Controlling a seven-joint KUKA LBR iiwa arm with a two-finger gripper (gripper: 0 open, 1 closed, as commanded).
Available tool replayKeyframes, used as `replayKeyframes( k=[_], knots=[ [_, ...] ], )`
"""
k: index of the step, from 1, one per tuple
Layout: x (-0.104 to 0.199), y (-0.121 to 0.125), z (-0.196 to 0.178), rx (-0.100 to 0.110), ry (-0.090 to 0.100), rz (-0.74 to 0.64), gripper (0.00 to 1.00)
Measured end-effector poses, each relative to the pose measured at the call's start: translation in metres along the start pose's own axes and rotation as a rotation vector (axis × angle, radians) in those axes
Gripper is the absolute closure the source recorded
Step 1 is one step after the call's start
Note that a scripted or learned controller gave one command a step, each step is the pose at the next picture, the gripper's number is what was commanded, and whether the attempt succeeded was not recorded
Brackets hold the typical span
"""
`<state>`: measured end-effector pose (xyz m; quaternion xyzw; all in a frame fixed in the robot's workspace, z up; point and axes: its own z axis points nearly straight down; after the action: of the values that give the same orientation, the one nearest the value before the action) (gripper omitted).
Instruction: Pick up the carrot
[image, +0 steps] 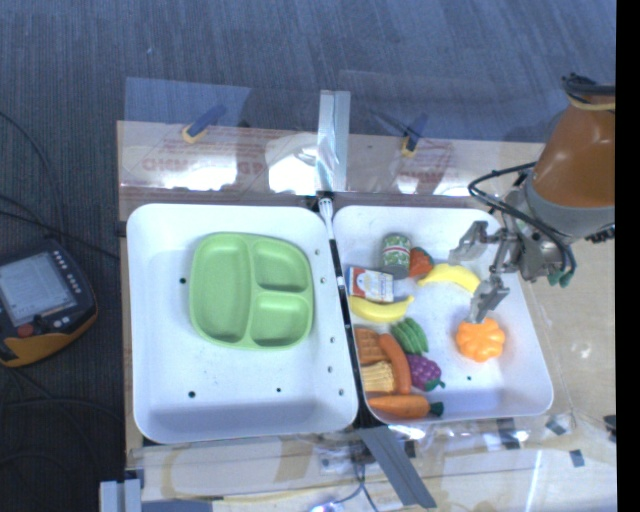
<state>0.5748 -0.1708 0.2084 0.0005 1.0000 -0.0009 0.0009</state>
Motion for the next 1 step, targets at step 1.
replayKeyframes(
  k=[1],
  knots=[
    [0.0552, -0.0355, 0.1096, -0.003, 0.008, 0.196, 0.00]
  ],
)
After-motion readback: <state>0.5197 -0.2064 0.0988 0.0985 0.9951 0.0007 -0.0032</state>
